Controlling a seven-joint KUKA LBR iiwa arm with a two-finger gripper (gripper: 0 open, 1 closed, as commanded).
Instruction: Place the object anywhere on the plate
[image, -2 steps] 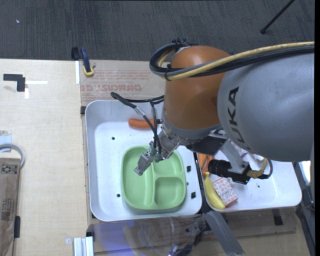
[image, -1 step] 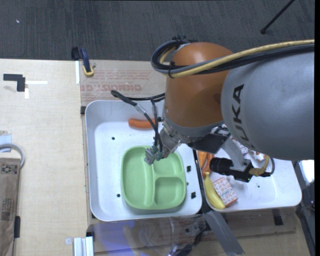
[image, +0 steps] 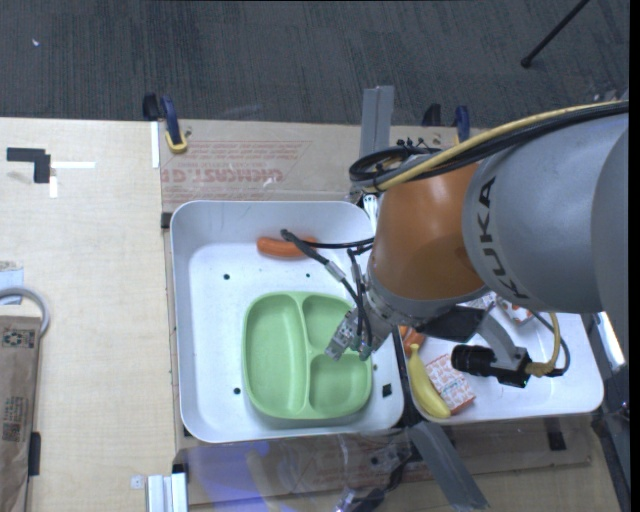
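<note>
While the big grey arm (image: 540, 200) reaches in from the right, the orange carrot (image: 285, 247) lies flat on the floor of the left bin (image: 200, 300), near its back wall, long axis running left to right across the view. Its right end is crossed by a dark cable, so which end is the tip is hard to tell. It sits just beyond the far rim of the green plate (image: 275, 355), not on it. Over to the gripper (image: 345, 340): it hangs low over the plate's right-hand compartments, right by the divider. Fingers are small and blurred, so how far apart they stand I cannot tell, and nothing is visible between them. Next door, in the right bin (image: 560, 395), a banana (image: 425, 385) lies by a small packet (image: 452, 385)
</note>
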